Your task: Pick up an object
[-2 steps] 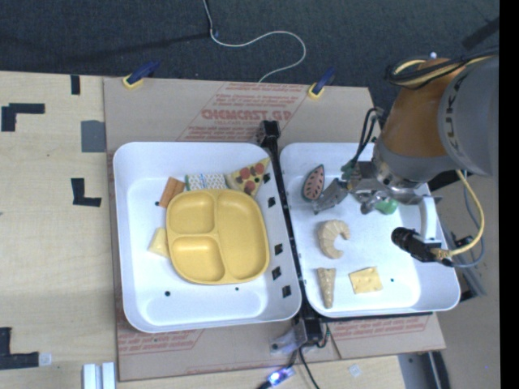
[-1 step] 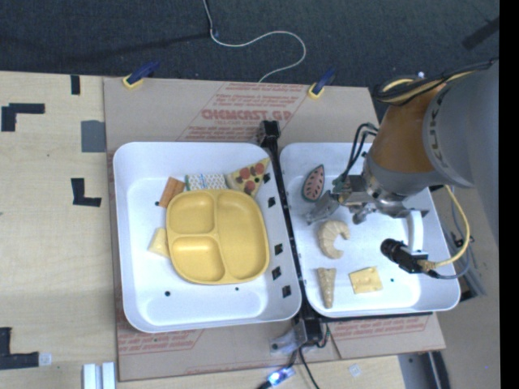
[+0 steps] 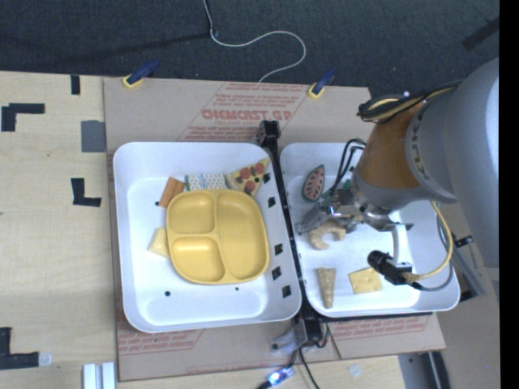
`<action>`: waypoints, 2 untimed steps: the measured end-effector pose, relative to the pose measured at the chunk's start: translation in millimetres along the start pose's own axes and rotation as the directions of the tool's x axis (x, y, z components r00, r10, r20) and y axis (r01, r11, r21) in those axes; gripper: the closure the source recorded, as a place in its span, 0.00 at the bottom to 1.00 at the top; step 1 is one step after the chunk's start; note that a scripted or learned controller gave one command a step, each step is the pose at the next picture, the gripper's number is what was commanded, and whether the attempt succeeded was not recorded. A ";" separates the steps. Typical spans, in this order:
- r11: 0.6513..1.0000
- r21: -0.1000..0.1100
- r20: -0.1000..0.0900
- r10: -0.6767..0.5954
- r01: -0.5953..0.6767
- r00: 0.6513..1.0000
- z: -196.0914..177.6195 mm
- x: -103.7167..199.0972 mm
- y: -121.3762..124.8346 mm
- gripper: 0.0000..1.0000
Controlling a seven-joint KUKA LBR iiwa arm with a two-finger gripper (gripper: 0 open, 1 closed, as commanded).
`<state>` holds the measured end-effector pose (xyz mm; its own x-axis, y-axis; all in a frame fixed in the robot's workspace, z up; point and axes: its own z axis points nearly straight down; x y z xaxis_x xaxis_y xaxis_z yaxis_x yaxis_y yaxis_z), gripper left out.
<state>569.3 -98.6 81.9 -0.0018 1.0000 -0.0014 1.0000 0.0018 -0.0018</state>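
Handling is judged first: the pale lumpy piece (image 3: 328, 235) lying in the right bin (image 3: 438, 298), right under the tool (image 3: 332, 215), is taken for a small toy food item, light and stiff, with a knobbly surface that could slip or roll under a pinch, so a hold across its narrower middle is advised rather than at its ends. It is seen as cream to tan in colour, irregular and bulging, with a darker metallic-looking bit just beside it toward the divider between the bins. Whether the tool is spread or closed cannot be told, and nothing can be confirmed as held, since the wrist hides that part. Other candidates are noted: a watermelon slice (image 3: 314, 182) just beyond the tool toward the far rim, a tan wedge (image 3: 325, 286) and a yellow cheese-like square (image 3: 366, 281) on the near side of it. Across the divider, well apart from the tool, a yellow divided plate (image 3: 217, 237) is seen in the left bin (image 3: 134, 298).
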 end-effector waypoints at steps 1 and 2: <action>1.000 0.000 -0.002 -0.001 0.001 1.000 -12.3 0.6 0.4 1.00; 1.000 -0.006 -0.002 0.000 0.000 1.000 -73.6 2.9 7.0 1.00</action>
<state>576.4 -95.6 155.5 -0.0020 1.0000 0.0001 1.0000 0.0020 0.0039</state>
